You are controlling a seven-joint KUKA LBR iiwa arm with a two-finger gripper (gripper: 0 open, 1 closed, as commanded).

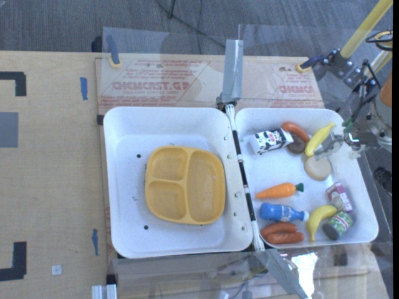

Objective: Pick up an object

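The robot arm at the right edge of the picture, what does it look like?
Little of the arm is in frame: pale grey metal parts, an orange patch at the picture's edge, and thin dark cables looping about it. Its gripper is small, grey and silvery, above the right bin.

I see two bins side by side: the left bin (118, 129) holds a divided plate (185, 184) near its middle, and the right bin (368, 223) holds everything else. Along the right bin's far side, a small carton (271, 141) lies left of a sausage (295, 132) and a banana (319, 139), with a round flat piece (317, 167) just in front of the banana. A carrot (278, 191) lies mid-bin; nearer me, a bottle (282, 213) sits behind two sausages (282, 232), with a second banana (321, 218) to their right.
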